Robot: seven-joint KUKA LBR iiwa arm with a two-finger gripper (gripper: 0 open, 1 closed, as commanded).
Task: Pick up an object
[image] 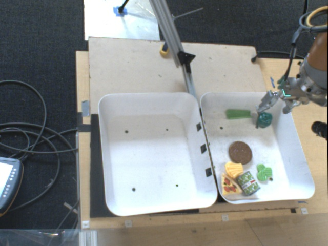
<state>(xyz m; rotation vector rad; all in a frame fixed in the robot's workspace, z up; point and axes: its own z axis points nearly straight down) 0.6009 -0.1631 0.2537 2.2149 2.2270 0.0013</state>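
Note:
My gripper point(267, 108) hangs over the far part of the right bin point(297, 152), on the arm that reaches in from the right. Directly below its tip is a small teal object point(264, 120); I cannot tell whether they touch. A flat green piece point(238, 114) lies just left of it. Nearer the front of the same bin lie a brown round disc point(240, 152), a yellow block point(234, 168), a green can point(249, 183), a small green leafy item point(264, 172) and a yellow-red packet point(229, 185).
The left bin point(148, 152) stands beside the right one, their walls meeting along a ridge with black clips. A slanted metal pole point(171, 29) crosses the back of the bench. Cables and a tablet lie on the floor at the left.

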